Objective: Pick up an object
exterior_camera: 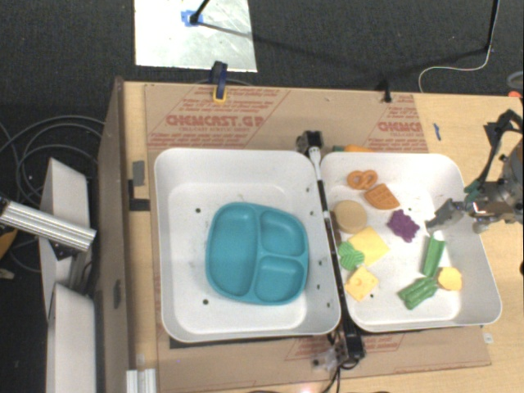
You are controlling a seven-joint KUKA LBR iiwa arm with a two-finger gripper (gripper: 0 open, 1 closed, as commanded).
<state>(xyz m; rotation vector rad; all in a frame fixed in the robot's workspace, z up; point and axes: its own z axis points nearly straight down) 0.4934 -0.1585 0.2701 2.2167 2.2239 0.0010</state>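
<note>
The claw (442, 217) reaches in over the right edge of the right bin (471, 305), low above the bin floor. Whether it is spread or pressed together cannot be told, and nothing can be seen pinched in it. Its tip is just above the upper end of a green stick (432, 256) that stands nearly upright in the picture near the bin's right edge.

Toys are scattered across the right bin. A second green piece (417, 292) and a small yellow ball (449, 279) lie toward the near right corner. A purple piece (402, 224) lies mid-bin, a pretzel (362, 178) and an orange wedge (381, 196) near the far edge. A tan disc (350, 215), yellow block (370, 245), green ridged piece (350, 256) and cheese cube (361, 284) sit along the bin's left edge.

The left bin (184, 178) holds a teal divided plate (256, 253) in its middle.

The arm is cut off at the picture's right and blurred.
</note>
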